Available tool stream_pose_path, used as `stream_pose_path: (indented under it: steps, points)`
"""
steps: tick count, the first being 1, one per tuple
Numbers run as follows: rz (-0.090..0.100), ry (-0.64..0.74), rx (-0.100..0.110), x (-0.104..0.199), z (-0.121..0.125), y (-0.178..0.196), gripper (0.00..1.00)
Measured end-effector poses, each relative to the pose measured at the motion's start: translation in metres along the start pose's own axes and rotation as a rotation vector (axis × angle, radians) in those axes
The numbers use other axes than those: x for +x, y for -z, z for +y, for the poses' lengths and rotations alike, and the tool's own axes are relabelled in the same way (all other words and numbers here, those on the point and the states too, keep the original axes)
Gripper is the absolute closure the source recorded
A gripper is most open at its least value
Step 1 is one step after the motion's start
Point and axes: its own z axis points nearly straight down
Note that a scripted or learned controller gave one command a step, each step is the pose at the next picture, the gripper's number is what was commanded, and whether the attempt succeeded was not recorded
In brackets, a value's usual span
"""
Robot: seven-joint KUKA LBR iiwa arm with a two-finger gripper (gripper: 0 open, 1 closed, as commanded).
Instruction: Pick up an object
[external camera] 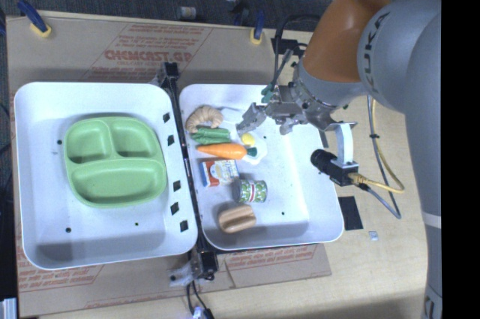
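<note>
a: where was your arm (375, 47)?
b: it reached in from the right, its grey body and orange band (341, 36) over the back right corner of the right bin (322, 224). the wrist bent down and leftward, so your tool (259, 115) hung over the back part of that bin, just right of the food pile.

a: and the tool itself, spread or pressed together?
b: you couldn't tell from this slant. the metal parts ran together, and nothing showed clearly between them. its tip sat just above the small yellow and white piece (251, 145), close to it, but contact couldn't be judged.

a: where were the things you could pick?
b: all in the right bin, along its left half. the croissant (204, 117) lay at the back, then the green beans (210, 135), then the carrot (221, 151), its long axis running left to right with the green top towards the right. nearer you lay the small carton (220, 172), the green can (253, 192) on its side, and the hot dog bun (236, 218) at the front.

a: and the left bin (37, 235)?
b: it held the green divided tray (116, 160), lying flat.
</note>
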Motion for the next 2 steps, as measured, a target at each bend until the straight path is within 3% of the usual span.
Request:
stream_pose_path:
  steps: [1,2]
  points:
    - [-0.001,0.000,-0.005,0.040,0.042,0.135,0.00]
    - [-0.002,-0.002,-0.003,-0.026,0.076,0.125,0.00]
